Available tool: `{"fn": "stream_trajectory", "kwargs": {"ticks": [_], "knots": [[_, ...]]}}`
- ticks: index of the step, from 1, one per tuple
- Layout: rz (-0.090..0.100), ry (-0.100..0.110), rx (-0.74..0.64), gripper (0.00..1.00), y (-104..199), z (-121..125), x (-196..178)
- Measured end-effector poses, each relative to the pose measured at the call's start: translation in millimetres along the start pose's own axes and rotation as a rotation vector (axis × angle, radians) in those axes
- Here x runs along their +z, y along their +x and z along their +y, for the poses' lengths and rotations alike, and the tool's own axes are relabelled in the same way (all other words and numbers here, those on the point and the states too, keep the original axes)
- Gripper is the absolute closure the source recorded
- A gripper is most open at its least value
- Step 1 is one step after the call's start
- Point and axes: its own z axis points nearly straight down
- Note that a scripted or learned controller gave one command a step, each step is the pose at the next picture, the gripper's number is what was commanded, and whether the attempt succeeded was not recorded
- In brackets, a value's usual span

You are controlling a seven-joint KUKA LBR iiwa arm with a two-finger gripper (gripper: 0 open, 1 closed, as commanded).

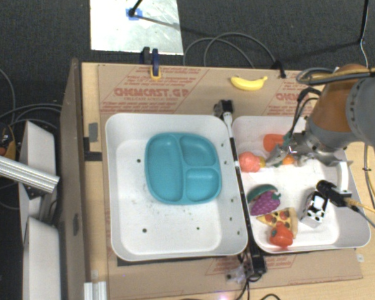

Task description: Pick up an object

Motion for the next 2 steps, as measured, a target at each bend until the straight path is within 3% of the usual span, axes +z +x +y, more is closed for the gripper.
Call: {"fn": "stream_trajectory", "kwargs": {"ticks": [1,2], "knots": [[0.014,0.06,-0.009,0.0,13.4,47.5,5.0],[0.005,0.065,-0.001,0.0,18.6,49.2,5.1]]}}
